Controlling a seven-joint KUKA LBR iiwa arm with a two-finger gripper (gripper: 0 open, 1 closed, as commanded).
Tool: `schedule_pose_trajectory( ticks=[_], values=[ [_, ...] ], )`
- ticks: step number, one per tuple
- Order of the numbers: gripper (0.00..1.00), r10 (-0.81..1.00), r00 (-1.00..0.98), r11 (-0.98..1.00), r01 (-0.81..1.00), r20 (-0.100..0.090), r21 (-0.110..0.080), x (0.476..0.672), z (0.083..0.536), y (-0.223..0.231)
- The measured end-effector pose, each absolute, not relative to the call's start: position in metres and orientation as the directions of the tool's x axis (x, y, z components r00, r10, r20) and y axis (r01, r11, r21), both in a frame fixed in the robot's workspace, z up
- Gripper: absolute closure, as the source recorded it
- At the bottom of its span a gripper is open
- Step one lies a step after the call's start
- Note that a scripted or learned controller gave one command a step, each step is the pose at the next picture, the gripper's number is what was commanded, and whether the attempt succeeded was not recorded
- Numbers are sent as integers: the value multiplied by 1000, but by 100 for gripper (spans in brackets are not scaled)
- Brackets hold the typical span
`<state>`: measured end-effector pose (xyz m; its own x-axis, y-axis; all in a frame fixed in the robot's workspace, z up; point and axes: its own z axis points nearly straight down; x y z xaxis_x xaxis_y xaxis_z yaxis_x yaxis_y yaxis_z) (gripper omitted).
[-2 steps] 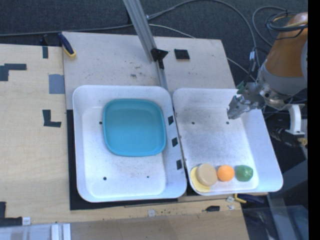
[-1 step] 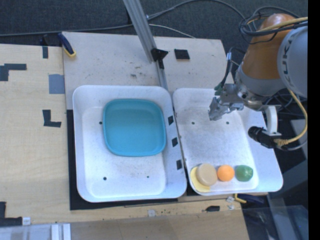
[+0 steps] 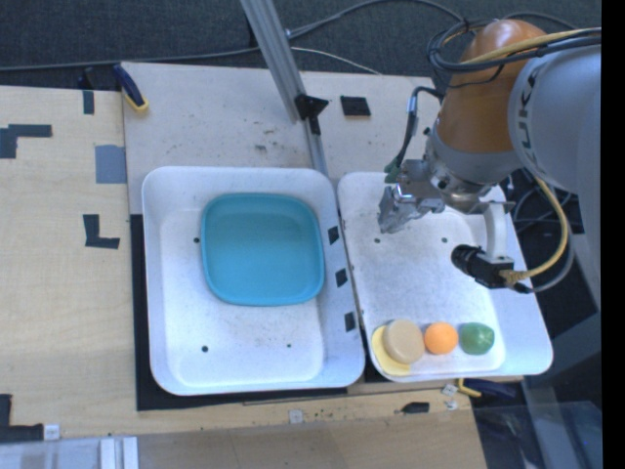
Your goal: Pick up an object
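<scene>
My gripper [image 3: 391, 218] hangs over the right bin [image 3: 430, 281], near its 11 o'clock corner, wrist and orange band above it at 1 o'clock. Whether my fingers are apart or together I cannot tell from this slant; nothing shows between them. The things to pick lie well apart from me, at 6 o'clock along the bin's near edge: a tan disc [image 3: 401, 340] on a yellow piece, an orange ball [image 3: 440, 338] just beside it, then a green ball [image 3: 477, 337]. The left bin [image 3: 166, 291] holds a blue plate [image 3: 262, 248].
</scene>
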<state>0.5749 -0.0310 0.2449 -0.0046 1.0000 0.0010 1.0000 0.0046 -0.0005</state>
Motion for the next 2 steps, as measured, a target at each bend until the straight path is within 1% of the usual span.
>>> schedule_pose_trajectory(
  ticks=[1, 2],
  values=[
    [100, 1000, -5, 5, 1000, 1, -1, 578, 248, 19],
    [100, 1000, -4, 4, 1000, 0, -2, 580, 237, 63]
  ],
)
